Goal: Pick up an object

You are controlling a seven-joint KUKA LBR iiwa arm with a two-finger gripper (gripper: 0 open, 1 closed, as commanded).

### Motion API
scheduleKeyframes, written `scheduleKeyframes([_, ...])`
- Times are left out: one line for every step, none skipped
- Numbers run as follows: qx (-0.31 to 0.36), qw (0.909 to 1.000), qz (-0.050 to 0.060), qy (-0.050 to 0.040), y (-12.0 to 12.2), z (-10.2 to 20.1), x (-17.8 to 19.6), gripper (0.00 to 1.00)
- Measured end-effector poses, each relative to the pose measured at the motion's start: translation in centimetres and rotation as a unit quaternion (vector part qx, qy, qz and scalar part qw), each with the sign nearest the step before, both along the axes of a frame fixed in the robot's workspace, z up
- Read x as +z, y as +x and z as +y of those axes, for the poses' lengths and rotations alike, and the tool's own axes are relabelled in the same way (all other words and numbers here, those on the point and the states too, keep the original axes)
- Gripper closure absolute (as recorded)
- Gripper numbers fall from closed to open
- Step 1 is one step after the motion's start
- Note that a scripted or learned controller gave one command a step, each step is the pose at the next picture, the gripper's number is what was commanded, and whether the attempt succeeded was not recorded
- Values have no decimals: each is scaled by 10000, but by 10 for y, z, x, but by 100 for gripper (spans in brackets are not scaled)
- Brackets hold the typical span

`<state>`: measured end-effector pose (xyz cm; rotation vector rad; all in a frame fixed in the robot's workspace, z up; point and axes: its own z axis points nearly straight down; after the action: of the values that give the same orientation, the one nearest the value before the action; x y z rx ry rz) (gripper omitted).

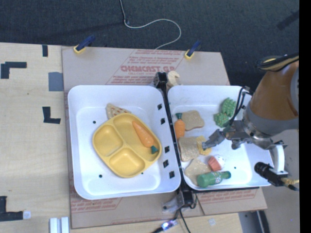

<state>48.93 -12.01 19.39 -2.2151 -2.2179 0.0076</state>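
White bins sit side by side on the counter; in the right bin my fingers hang low over a bread slice, and I cannot tell whether they are spread or pressed together. Near them lie a green bottle, a carrot and a leafy green; the left bin holds a yellow tray with another carrot.

The arm is cut off at the picture's 3 o'clock edge. The gripper is too dark and small to read its fingers. A waffle piece lies half hidden under the yellow tray at its 11 o'clock corner. The cable leaves the frame at 12 o'clock.
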Motion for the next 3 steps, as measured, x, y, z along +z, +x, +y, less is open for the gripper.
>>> scheduleKeyframes([0, 10000, 0, 3, -3, 6, -45, 0])
scheduleKeyframes([-4, 10000, -48, -19, -2, 8, -107, 0])
scheduleKeyframes([-7, 10000, -46, -8, -1, 8, -108, 0])
